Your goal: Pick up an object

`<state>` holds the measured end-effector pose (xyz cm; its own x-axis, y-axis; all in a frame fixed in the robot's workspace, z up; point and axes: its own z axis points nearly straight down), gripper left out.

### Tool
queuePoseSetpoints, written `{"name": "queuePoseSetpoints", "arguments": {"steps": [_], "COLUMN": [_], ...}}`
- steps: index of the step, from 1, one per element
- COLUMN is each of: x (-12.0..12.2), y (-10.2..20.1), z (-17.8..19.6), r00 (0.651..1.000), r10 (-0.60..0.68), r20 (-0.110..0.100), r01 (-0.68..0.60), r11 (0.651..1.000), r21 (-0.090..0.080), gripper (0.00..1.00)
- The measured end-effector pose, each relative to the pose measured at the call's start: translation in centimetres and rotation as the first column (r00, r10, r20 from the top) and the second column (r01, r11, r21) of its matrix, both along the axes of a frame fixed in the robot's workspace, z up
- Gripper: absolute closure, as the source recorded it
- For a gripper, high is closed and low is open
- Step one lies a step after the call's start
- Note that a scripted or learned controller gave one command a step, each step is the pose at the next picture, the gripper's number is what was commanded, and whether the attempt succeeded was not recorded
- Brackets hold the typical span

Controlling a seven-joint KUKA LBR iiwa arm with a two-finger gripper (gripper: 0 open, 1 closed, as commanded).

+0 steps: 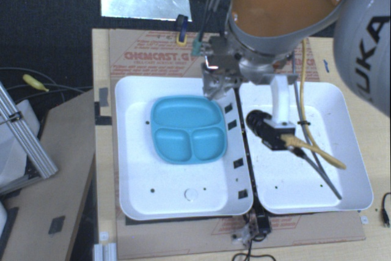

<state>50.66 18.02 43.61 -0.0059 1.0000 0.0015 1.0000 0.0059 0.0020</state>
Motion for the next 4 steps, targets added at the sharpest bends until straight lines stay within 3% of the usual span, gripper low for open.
{"name": "queuePoseSetpoints", "arguments": {"steps": [1, 2, 3, 4], "x": [0.0, -2.1, -2.0, 1.3], "y": [-0.2, 3.6, -1.9, -1.9], "z": [1.1, -5.4, -7.5, 10.6], "r00": [1.0, 1.0, 1.0, 1.0], "r10": [0.0, 0.0, -0.007, -0.002], "r20": [0.002, -0.004, -0.002, 0.013], "r01": [0.0, 0.0, 0.007, 0.002], "r11": [1.0, 1.0, 1.0, 1.0], "r21": [0.001, -0.001, -0.001, 0.003], "gripper": [1.0, 1.0, 1.0, 1.0]}}
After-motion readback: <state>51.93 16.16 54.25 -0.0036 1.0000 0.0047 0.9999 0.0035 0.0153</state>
